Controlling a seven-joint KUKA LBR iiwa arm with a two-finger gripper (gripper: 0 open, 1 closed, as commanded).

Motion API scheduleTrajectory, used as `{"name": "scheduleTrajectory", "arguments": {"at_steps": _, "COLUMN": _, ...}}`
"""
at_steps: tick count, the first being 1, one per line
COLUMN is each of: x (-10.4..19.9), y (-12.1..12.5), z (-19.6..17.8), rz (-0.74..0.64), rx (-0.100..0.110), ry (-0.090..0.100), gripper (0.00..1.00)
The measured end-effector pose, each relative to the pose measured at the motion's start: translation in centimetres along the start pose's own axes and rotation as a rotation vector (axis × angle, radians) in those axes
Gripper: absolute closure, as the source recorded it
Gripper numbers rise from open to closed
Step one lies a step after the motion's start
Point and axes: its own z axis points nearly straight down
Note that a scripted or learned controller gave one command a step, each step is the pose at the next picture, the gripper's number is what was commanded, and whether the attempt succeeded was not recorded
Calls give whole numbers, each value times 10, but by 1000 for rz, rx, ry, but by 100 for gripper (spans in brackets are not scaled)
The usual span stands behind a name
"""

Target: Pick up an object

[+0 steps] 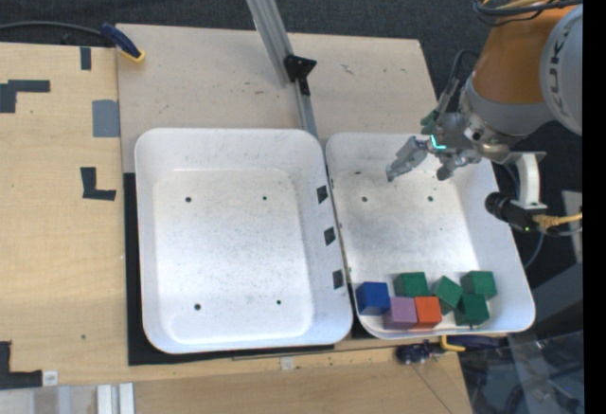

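Note:
Several small blocks lie along the near edge of the right bin [379, 213]: a blue block [373, 297], a purple block [404, 311], an orange block [428, 310] and green blocks [411, 284] [448, 290] [479, 283] [472, 309]. My gripper [423, 163] hangs over the far part of the right bin, well away from the blocks. Its two fingers are spread apart, one pointing left [401, 162] and one at the right [445, 166], with nothing between them.
The left bin [151, 213] lies beside the right one. A metal pole [265, 5] runs from the top down to the gap between the bins. A blue and yellow clamp [123, 41] sits at the bench's far left. The orange-banded arm [516, 62] stands at the right.

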Motion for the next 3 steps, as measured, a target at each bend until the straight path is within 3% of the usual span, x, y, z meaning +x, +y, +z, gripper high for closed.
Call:
{"name": "scheduleTrajectory", "arguments": {"at_steps": 1, "x": 0, "y": 1, "z": -3, "rz": -1, "rx": -5, "ry": -1, "gripper": 0}}
{"name": "scheduleTrajectory", "arguments": {"at_steps": 3, "x": -2, "y": 7, "z": 115, "rz": 0, "rx": 3, "ry": -1, "gripper": 0}}
